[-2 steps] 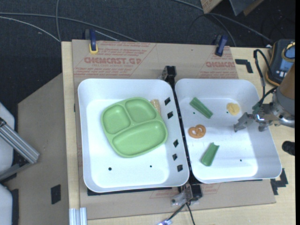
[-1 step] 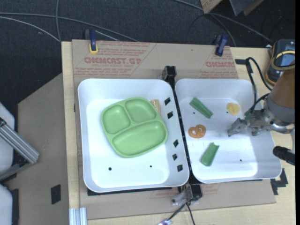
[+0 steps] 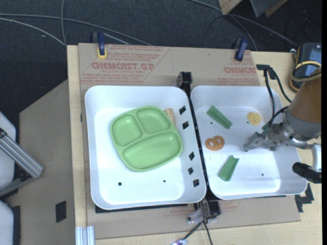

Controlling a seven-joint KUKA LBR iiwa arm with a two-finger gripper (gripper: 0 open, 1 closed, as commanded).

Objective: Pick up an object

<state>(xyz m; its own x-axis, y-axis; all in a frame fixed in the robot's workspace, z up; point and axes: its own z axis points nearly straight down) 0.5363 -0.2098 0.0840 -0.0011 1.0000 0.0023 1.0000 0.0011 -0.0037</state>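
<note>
The right bin [image 3: 286,185] holds a long green stick [image 3: 218,117] at the back, a shorter green block [image 3: 228,167] toward the front, an orange pretzel-shaped piece [image 3: 215,143] near the left wall and a small yellow piece [image 3: 254,118] at the back right. My gripper [image 3: 251,143] is low over the bin's middle right, reaching in from the right. It lies right of the pretzel, below the yellow piece and up-right of the green block. I see nothing held in it.
In the left bin [image 3: 102,188] lies a green divided plate [image 3: 147,137], with a small tan piece [image 3: 169,116] at its back right edge. A black clip divider [image 3: 190,131] runs between the bins. Cables [image 3: 273,93] hang over the right bin's back right corner.
</note>
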